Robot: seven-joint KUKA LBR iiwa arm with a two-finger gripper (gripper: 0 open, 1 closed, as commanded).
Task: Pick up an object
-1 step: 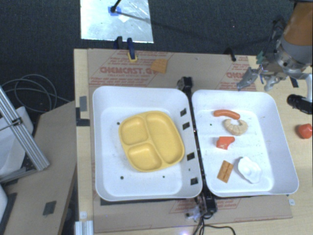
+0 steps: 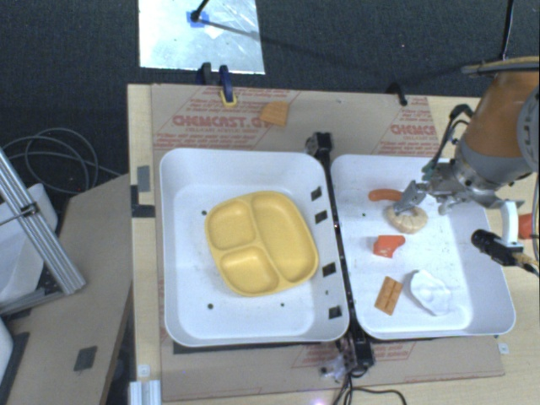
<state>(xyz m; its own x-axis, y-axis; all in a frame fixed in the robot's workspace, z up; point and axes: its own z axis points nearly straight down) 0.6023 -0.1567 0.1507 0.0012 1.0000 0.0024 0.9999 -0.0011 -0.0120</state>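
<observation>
My gripper (image 2: pixel 426 205) hangs over the far part of the right bin (image 2: pixel 489 306), open, with its two fingers spread just above and behind a round beige bun (image 2: pixel 407 220). Nothing sits between the fingers. An orange sausage (image 2: pixel 385 195) lies just left of the gripper. A red-orange chunk (image 2: pixel 388 245) rests below the bun. Nearer the front lie a brown cracker (image 2: pixel 388 294) and a crumpled white piece (image 2: pixel 431 292).
The left bin (image 2: pixel 181 310) bears a yellow divided plate (image 2: pixel 261 241). A tan piece (image 2: pixel 274 112) lies on the cardboard behind the bins, near a yellow clamp (image 2: pixel 226 87). A shiny metal sheet (image 2: pixel 201 24) lies at the far back.
</observation>
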